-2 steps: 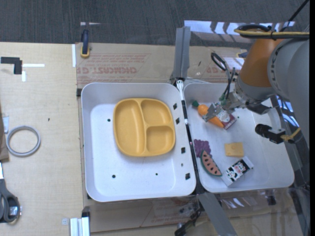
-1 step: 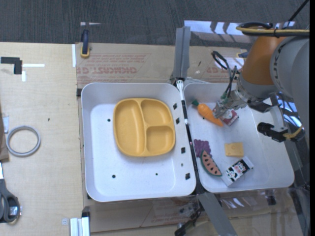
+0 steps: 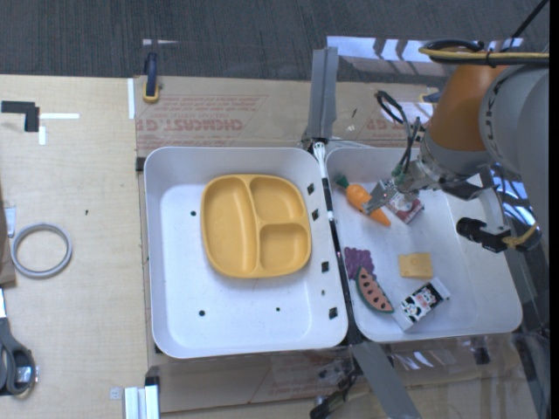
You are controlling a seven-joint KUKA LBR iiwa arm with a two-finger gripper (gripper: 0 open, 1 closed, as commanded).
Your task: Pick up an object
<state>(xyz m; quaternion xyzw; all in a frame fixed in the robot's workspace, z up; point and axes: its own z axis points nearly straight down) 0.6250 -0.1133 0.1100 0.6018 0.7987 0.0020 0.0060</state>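
- Metal-grey gripper [image 3: 387,197] sits low in the right bin [image 3: 476,317], near its far left corner; whether its jaws are open or closed cannot be told.
- Orange carrot [image 3: 362,201] lies just beside it, near the bin's left wall, and a small red-and-white packet [image 3: 409,209] touches its other side.
- White floor lies open toward the bin's right wall.
- Grapes [image 3: 357,260], watermelon slice [image 3: 374,291], yellow block [image 3: 416,265] and carton [image 3: 422,302] lie nearer the front.
- Left bin [image 3: 175,312] holds a yellow divided plate [image 3: 256,225].
- Arm [image 3: 489,94] slants down from the upper right.
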